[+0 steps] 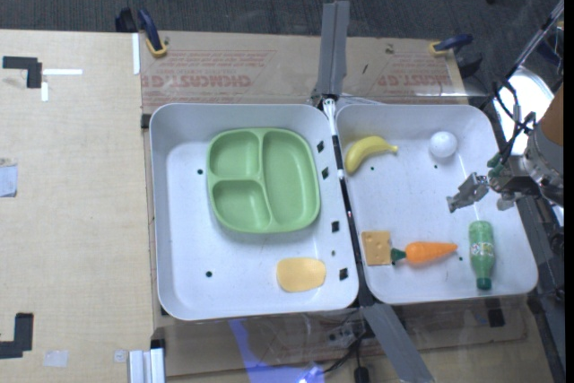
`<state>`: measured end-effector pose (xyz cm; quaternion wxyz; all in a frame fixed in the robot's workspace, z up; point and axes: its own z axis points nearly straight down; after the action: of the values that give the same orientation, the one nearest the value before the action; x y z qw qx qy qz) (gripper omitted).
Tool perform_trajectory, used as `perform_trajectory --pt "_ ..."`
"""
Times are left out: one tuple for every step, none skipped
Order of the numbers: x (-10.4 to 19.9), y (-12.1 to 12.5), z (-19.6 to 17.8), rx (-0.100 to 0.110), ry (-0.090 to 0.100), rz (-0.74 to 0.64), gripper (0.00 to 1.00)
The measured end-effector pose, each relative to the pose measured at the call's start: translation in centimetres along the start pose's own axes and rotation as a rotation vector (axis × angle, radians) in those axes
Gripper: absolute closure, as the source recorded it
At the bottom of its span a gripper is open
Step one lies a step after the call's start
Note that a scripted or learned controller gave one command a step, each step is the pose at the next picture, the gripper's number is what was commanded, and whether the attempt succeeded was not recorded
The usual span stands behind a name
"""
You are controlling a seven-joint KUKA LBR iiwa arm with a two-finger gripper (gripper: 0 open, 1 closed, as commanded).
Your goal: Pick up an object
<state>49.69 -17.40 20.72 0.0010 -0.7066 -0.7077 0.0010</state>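
The right bin (404, 193) holds a yellow banana (368, 151), a white ball (443, 144), a tan cracker-like square (377, 248), an orange carrot (428, 253) and a green bottle (482, 253) lying near the right wall. My gripper (484, 195) hangs over the right side of this bin, just above the bottle's top end and below the ball. Its fingers (465, 194) stand open with nothing between them.
The left bin (179, 220) carries a green divided plate (264, 180) and a yellow oval piece (300, 274) near its front edge. A grey divider bar (334, 40) runs up between the bins. Clamps and cardboard lie behind them.
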Motion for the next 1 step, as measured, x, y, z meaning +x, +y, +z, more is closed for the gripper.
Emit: perform_trajectory --pt "-1.24 -0.84 9.52 -0.026 0.000 -0.036 0.00"
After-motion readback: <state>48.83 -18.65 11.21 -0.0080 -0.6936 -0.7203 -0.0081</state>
